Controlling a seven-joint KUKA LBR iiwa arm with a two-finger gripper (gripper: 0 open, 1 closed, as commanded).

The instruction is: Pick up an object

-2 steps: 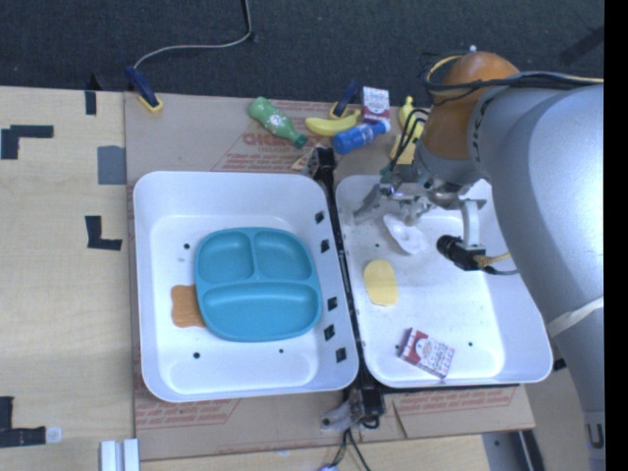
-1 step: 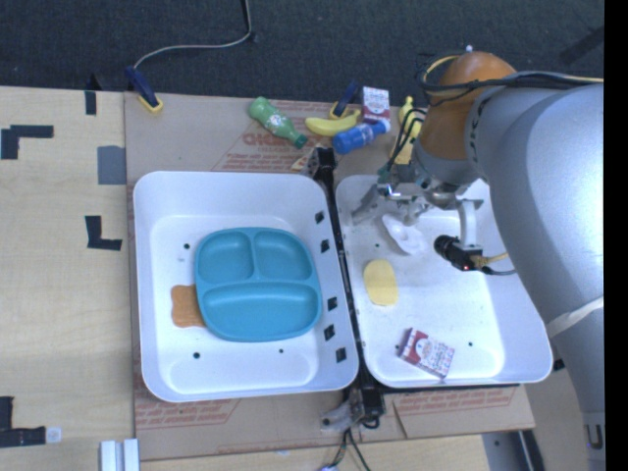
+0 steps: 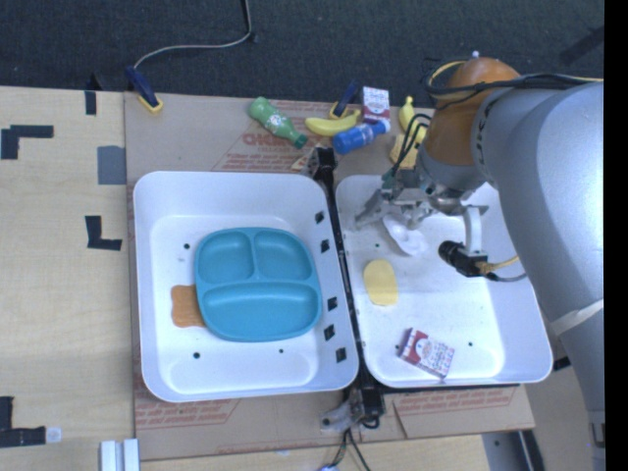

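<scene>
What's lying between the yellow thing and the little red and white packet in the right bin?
Nothing: in the camera view, only bare white bin floor separates the yellow object from the red and white packet.

Glossy, seemingly plastic blue tray (image 3: 258,285)

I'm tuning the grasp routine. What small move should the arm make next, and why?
Probably a short straight descent. The pincer hangs at the back of the right bin, over a pale white object on the bin floor, with nothing seen held. The yellow piece and the red-and-white packet lie farther toward the front, so the white object is the nearest target.
</scene>
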